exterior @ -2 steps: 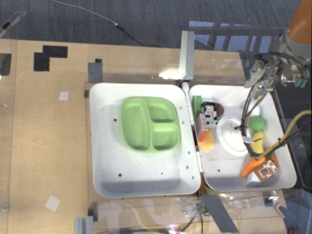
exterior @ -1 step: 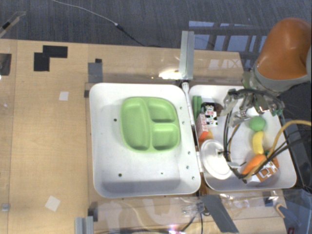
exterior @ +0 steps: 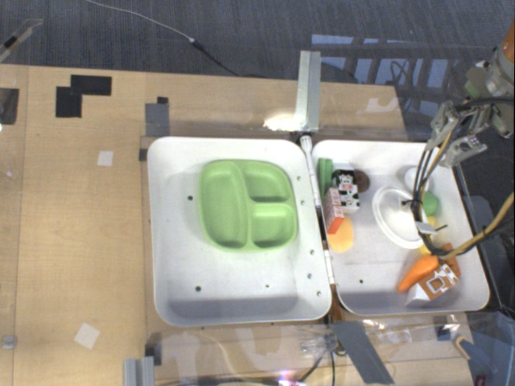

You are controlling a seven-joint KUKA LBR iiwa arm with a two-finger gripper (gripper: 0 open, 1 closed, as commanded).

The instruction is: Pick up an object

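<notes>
I'm in at the top right, my gripper (exterior: 465,131) hanging over the far right corner of the right bin (exterior: 378,292); nothing sits between my fingers as far as I can see, but how wide they stand I cannot tell, it's too small and cluttered up there; cables trail down from me across the bin's right side.

Left bin (exterior: 173,296) holds a green tray (exterior: 245,204), three compartments, lying flat near the middle.

Right bin is where the pickings are; a green piece (exterior: 324,172) stands against the left wall, a small printed box (exterior: 341,194) just beside it with a dark round thing (exterior: 361,181) touching its upper right; an orange-and-yellow ball (exterior: 340,234) lies just below the box, close to the divider; a white bowl (exterior: 394,215) rests mid-bin, a green ball (exterior: 430,203) at its right rim, partly behind a cable; down at the near right corner a carrot (exterior: 417,272) leans against a little house-printed carton (exterior: 438,282), the two touching; all of it well apart from my gripper.
</notes>
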